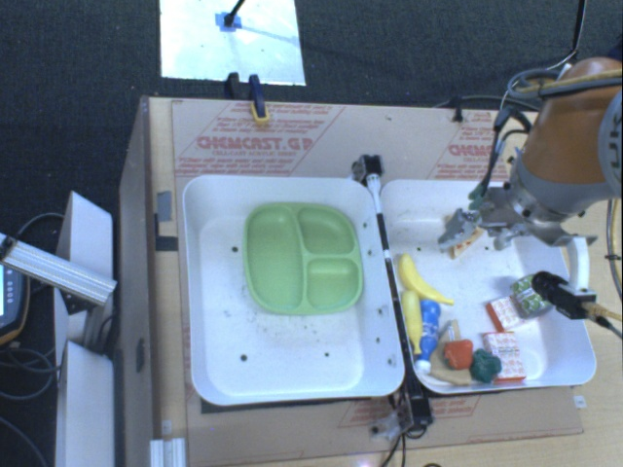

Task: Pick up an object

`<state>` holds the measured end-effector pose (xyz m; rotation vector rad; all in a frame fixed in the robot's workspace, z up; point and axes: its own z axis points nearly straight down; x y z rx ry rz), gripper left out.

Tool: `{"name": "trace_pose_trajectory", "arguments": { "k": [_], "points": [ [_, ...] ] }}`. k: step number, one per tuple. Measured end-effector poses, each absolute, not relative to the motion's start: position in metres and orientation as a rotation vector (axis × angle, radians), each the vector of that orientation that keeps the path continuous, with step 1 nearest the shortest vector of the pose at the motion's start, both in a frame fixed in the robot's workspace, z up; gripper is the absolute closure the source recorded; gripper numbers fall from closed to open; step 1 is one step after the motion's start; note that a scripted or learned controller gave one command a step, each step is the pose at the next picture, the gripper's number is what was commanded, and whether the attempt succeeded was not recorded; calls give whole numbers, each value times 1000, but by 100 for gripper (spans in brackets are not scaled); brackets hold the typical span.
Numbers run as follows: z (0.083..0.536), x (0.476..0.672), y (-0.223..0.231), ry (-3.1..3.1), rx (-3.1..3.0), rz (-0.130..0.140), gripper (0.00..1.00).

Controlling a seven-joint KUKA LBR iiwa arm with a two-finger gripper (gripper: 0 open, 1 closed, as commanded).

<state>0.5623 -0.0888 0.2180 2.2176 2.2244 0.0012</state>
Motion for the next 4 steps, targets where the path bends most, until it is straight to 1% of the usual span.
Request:
{"name": "trace_pose_trajectory", "arguments": {
  "k": [1, 2, 3, 4],
  "points": [
    [179, 597, -132, 2221, 2220, -1, 0],
    [111, 655, -162, 2224, 2218, 0, 0],
    [85, 660, -162, 2225, 2215, 1, 0],
    [96, 661, -162, 2225, 2210, 4, 100]
  ]
}}
